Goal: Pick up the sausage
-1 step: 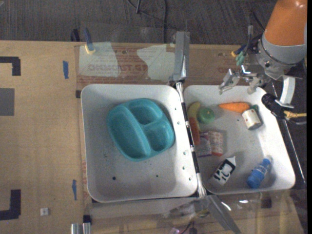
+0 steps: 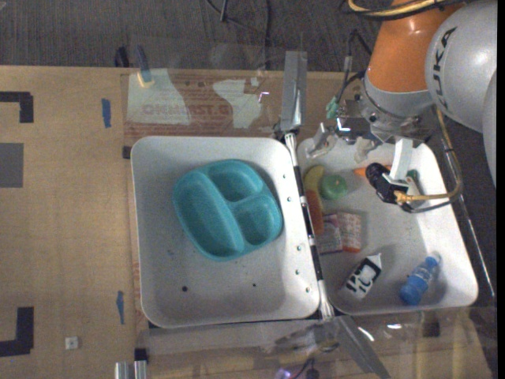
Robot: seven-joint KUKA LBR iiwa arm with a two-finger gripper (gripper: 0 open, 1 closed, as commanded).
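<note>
You see a grey arm [image 2: 469, 61] lettered KUKA; an orange band [image 2: 406, 42] sits above its wrist; yellow and black cables [image 2: 418, 2] loop over it; a black fitting [image 2: 384, 181] hangs below.

Wooden bench [image 2: 63, 212]: two white bins side by side, left bin [image 2: 158, 275], right bin [image 2: 442, 251]; blue tape bits [image 2: 106, 113].

Arm [image 2: 442, 46]: grey, orange band, entering from upper right of frame, wrist angled downward. Gripper [image 2: 341, 136]: at upper centre-right, finger state hidden beneath the wrist.
</note>
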